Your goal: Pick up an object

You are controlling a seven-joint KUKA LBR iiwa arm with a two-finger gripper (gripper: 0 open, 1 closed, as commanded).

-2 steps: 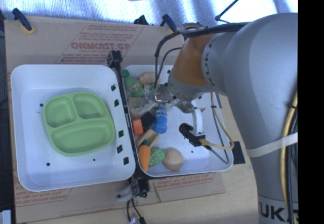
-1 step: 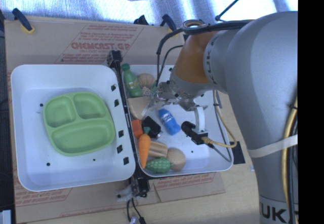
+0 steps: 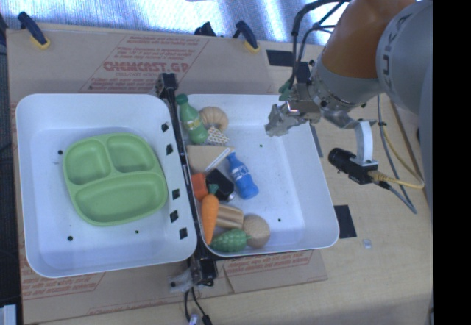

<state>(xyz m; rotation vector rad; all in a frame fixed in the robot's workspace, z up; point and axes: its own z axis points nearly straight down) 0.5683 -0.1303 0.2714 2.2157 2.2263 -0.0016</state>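
Your gripper hung over the right bin, its opening untellable; you needed the blue bottle, standing freest.

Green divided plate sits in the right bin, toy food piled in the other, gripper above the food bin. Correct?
Not quite: the camera view shows the green divided plate in the left bin. The toy food lies in the right bin, with the gripper above it.
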